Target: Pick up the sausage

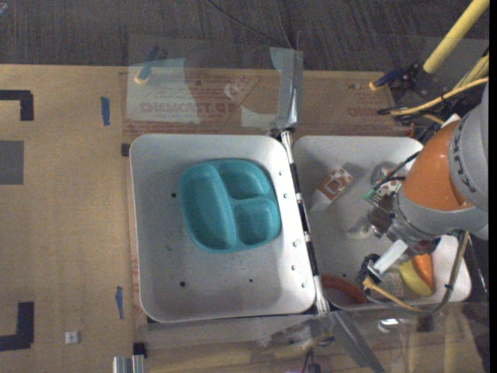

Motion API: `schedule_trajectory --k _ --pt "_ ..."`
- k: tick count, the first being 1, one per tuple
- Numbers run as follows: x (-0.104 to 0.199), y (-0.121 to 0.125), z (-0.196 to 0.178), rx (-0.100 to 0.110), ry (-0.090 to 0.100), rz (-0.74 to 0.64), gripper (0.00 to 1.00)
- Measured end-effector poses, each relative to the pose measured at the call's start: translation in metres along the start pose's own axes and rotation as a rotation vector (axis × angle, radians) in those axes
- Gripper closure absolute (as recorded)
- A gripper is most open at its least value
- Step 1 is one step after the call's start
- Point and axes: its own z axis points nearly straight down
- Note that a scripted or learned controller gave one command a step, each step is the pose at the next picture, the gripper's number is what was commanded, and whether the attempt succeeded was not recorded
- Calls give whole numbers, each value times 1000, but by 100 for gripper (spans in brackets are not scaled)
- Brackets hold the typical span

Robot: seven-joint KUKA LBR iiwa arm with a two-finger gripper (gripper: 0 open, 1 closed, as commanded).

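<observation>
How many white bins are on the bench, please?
2. The left bin, as the camera sees it, holds a teal plate; the right bin sits directly beside it, partly covered by the arm.

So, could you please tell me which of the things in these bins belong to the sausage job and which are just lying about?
For the job: reddish-brown sausage at lower edge of right bin; tool over that bin.
Lying about: teal divided plate, left bin; brown-and-white piece, yellow piece, orange piece, right bin.
</observation>
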Motion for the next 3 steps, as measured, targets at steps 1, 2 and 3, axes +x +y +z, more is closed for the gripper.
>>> schedule_trajectory --k 1,2,3 --pt "-1 -29 -32 2 1 70 0" --pt "10 -37 -86 -3 1 -12 0" --pt "-11 -21 -52 0 1 -50 0"
